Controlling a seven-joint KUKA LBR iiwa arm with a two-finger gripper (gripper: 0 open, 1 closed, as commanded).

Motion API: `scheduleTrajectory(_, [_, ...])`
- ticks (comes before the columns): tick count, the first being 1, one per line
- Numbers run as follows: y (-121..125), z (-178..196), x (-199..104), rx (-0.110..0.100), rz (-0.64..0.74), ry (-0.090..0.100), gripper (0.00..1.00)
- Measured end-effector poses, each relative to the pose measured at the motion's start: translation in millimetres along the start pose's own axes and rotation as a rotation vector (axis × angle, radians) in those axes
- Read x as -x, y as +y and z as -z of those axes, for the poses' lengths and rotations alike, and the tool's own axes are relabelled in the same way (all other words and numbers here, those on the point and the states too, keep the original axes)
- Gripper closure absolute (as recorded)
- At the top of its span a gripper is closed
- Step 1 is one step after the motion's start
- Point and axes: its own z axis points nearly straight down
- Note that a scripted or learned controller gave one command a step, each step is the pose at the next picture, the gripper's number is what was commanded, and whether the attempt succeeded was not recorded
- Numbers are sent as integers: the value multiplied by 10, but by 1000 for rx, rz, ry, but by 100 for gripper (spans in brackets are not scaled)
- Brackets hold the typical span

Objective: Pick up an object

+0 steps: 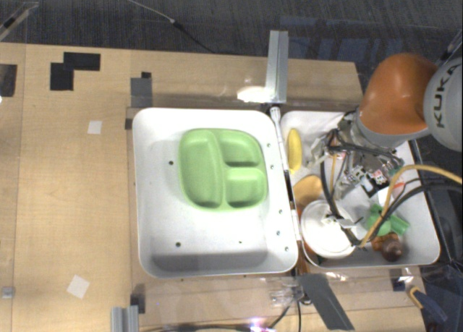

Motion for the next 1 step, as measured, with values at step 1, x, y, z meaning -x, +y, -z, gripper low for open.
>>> scheduleTrajectory(1, [244,-3,117,-4,-168,-1,0])
